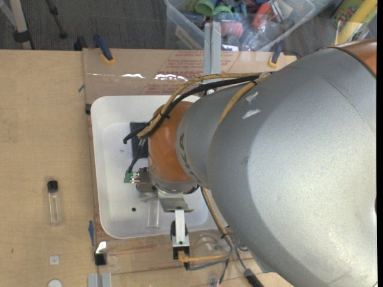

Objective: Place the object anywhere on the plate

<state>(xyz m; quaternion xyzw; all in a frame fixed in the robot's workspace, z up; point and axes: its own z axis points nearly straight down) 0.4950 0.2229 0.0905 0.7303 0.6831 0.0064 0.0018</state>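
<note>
Far left on the wooden tabletop (36, 118): small clear vial (54, 202) with a black cap, lying well apart from the bin. Below it, near the bottom edge, a couple of small pale bits, too small to identify.

Next: white bin (105, 178), shallow, sitting on a clear taped sheet (143, 70) with blue clamps (105, 52) at the sheet's top corners. A small black-and-white clip (100, 253) sits by the bin's lower left corner. Bin floor shows one tiny dark speck (134, 208); can't tell what it is.

Centre: arm (287, 160) comes in from the right and covers most of the bin. Orange band (167, 154) sits above the wrist, with black and yellow cables (179, 97) looping over it. A dark flat shape (139, 139) pokes out from under the wrist at the left; identity unclear. A small green circuit board (129, 177) is on the wrist's left side. End effector (161, 211) hangs over the lower part of the bin; whether it is released or clenched, can't tell, as the wrist hides it. A white bracket (179, 235) hangs below it near the bin's front rim.

Task object and plate: can't locate either, most likely hidden under the arm.

Top centre-right, behind the tabletop: clear plastic tote (239, 11) full of mixed coloured toys. Grey upright post (212, 46) in front of it.
</note>
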